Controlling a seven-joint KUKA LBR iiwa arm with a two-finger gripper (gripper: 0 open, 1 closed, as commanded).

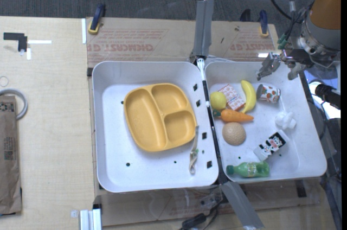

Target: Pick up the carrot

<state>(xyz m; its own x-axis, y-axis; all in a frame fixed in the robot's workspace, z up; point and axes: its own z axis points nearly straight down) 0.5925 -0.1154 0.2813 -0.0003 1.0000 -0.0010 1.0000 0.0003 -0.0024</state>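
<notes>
Two white bins sit side by side on the bench. The left bin (108,169) holds a yellow divided plate (160,116), lying flat and turned at a slant. A small pale-green item (193,160) lies near the bin's right wall, toward the near edge; too small to identify.

The right bin (312,164) holds the clutter. The carrot (237,116) lies on its side about mid-bin, left of centre, thick end to the left, tip pointing right. Just left of it and slightly farther back is a lemon (218,100), close to or touching the carrot's thick end. A banana (249,95) curves down beside the carrot's far side, its lower end meeting the carrot. A small red-and-white packet (232,95) lies between lemon and banana. A tan egg-shaped item (234,134) sits just near of the carrot. A small red-and-white cup (268,94) lies tipped over to the right of the banana. A white crumpled bit (286,119), a black-and-white carton (270,146) and a green bottle (248,170) on its side lie toward the near right.

The gripper (282,67) hangs over the far right corner of the right bin, well apart from the carrot. Its fingers are spread, nothing between them.
</notes>
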